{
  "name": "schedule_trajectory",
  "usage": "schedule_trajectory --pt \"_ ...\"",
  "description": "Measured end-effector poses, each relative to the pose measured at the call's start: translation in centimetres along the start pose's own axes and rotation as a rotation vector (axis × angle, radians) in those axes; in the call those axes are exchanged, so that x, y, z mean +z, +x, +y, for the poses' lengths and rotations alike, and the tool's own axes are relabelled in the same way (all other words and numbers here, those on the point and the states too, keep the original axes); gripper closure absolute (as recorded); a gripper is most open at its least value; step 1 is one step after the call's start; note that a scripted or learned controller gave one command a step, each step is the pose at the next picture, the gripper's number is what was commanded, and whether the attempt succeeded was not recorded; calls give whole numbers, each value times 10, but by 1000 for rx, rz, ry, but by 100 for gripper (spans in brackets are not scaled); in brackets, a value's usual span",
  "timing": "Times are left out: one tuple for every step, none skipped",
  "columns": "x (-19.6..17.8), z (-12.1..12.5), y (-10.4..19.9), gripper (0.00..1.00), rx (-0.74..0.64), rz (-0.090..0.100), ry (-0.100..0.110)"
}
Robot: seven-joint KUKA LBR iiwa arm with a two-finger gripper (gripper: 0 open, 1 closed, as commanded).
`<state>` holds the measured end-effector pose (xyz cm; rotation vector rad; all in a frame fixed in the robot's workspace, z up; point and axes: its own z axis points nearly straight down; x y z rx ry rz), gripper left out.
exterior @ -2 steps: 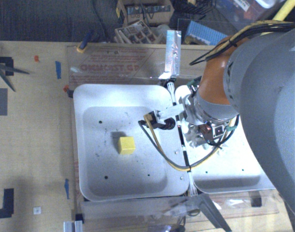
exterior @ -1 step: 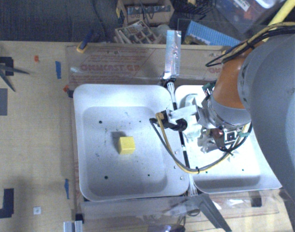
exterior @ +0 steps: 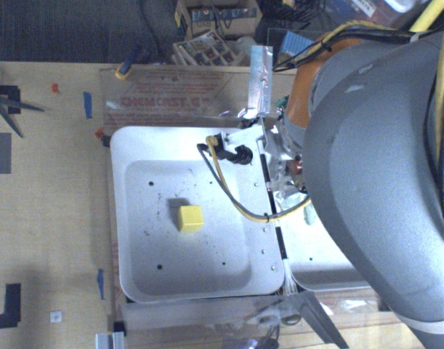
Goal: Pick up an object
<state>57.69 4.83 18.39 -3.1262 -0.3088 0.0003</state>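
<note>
A small yellow block (exterior: 190, 218) lies on the floor of the left white bin (exterior: 134, 151), a little left of the bin's middle. It stands alone with bare floor around it. My gripper (exterior: 283, 171) hangs over the seam between the two bins, at the left bin's right rim, well to the right of the block and slightly behind it. The bulky grey arm (exterior: 374, 158) with its orange band (exterior: 300, 97) covers most of the gripper from above.
A yellow and black cable (exterior: 229, 189) loops from the wrist over the left bin's right half. The right bin (exterior: 320, 259) is largely hidden under the arm. Small dark specks dot the left bin's floor. A clear plastic sheet (exterior: 171, 93) lies behind the bins.
</note>
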Motion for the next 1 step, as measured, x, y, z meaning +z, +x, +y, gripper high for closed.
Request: schedule_trajectory --pt "-9 2 0 100 5 1 -1"
